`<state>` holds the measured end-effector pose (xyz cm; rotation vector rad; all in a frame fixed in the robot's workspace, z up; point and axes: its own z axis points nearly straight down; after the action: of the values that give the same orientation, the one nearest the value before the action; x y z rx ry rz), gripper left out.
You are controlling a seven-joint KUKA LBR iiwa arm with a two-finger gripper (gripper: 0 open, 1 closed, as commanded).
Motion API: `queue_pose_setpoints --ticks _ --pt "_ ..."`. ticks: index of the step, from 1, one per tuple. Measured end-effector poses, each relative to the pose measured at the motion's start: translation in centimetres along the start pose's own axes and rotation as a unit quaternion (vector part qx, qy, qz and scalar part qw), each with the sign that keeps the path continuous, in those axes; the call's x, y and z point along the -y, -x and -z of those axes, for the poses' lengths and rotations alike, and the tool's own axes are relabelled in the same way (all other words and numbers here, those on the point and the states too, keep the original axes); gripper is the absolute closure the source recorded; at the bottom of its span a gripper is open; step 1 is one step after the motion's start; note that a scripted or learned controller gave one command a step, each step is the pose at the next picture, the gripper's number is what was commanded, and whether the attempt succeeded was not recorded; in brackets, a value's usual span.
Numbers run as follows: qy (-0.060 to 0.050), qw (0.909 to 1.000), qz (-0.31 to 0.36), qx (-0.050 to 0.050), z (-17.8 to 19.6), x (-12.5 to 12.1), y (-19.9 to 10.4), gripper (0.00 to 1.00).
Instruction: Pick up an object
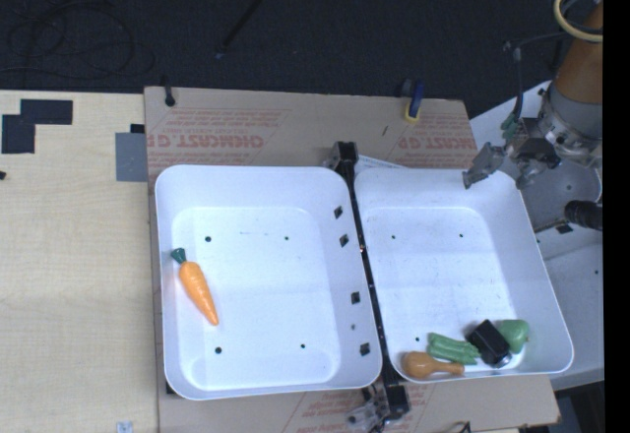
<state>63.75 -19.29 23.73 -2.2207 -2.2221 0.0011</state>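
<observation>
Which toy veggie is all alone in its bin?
The orange carrot, lying by itself against the left wall of the left bin. The other toys are huddled together in the right bin's near corner.

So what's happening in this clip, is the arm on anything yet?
Not yet. The gripper hangs over the top right corner of the right bin, away from every object. A toy carrot lies at the left side of the left bin. At the right bin's lower edge sit an orange pear-shaped toy, a green pod, a black block and a green piece, bunched together. Nothing has been picked up.
</observation>
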Motion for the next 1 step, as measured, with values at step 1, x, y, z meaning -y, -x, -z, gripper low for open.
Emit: queue_pose_setpoints --ticks 1 --pt "0.009 1.0000 0.003 0.001 23.92 0.80 -9.69 0.00"
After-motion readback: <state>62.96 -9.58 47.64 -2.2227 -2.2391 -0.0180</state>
